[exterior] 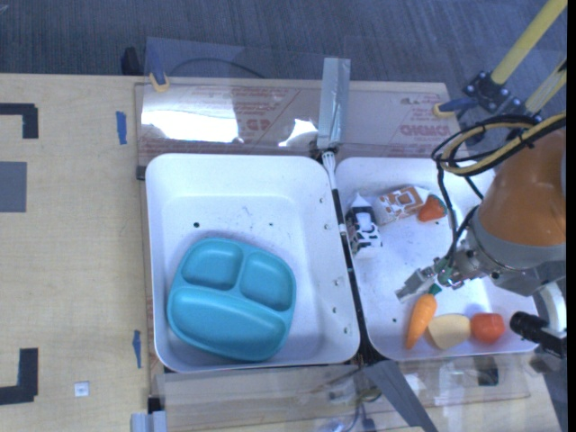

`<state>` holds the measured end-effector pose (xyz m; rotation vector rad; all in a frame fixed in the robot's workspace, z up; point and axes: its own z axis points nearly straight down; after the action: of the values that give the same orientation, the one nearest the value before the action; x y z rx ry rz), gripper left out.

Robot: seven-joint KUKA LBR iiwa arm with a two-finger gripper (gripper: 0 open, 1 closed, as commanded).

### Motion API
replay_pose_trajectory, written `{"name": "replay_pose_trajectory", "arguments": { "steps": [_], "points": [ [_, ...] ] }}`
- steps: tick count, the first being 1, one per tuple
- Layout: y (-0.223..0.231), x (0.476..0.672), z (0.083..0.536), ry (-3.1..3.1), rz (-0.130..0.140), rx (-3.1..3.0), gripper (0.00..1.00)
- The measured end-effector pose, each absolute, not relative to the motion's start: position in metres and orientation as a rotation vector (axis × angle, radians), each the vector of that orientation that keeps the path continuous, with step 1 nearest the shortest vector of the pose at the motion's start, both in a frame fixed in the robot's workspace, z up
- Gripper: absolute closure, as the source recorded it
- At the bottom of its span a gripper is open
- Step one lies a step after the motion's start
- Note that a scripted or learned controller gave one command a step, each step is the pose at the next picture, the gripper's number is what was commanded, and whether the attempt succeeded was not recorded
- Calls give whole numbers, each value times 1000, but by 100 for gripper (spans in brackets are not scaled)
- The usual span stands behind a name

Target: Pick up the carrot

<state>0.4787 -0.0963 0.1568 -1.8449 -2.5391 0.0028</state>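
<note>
Glossy blue plastic tray [232,301]; smooth white bins [236,176]; matt wood bench [67,268]

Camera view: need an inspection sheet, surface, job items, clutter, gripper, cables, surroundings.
Surface: two white bins, left bin and right bin, on a wooden bench.
Job's things: carrot lies in the right bin near its front edge.
Clutter: teal divided plate in the left bin; cream piece, red piece, printed carton, black-and-white item in the right.
Gripper: gripper just above the carrot's top.
Cables: black cables on the arm.
Surroundings: grey floor.
</note>
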Motion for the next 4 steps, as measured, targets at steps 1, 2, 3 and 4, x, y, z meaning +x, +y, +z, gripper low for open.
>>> {"name": "replay_pose_trajectory", "arguments": {
  "steps": [1, 2, 3, 4],
  "points": [
    [-158, 519, 233, -2608, -2, -1768, 0],
    [-114, 479, 100, -2548, 6, -1820, 0],
    [-177, 481, 184, -2526, -2, -1883, 0],
    [-202, 481, 259, -2417, -3, -2017, 0]
  ]
}}
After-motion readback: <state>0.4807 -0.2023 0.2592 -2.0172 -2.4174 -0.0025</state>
